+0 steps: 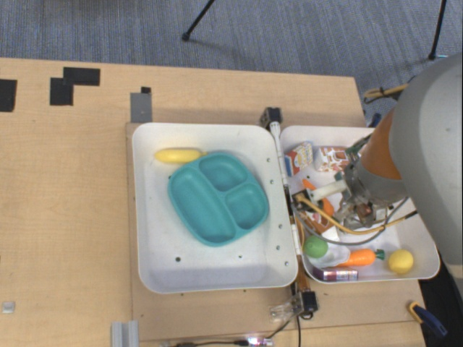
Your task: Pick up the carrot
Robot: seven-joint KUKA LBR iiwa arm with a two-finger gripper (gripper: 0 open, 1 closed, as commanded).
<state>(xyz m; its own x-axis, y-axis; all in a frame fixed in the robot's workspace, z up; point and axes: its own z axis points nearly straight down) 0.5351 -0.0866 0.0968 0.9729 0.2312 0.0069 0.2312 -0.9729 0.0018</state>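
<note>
The carrot is a small orange toy with a green tip. It lies near the front of the right bin, between a green ball and a yellow lemon. My gripper hangs over the middle of that bin, among cables and clutter, a little behind and to the left of the carrot. Nothing links the gripper to the carrot; the carrot rests on the bin floor.
The left bin holds a teal divided plate and a yellow banana. The right bin also holds a purple marker, printed packets and small orange pieces. The arm's grey body covers the bin's right side.
</note>
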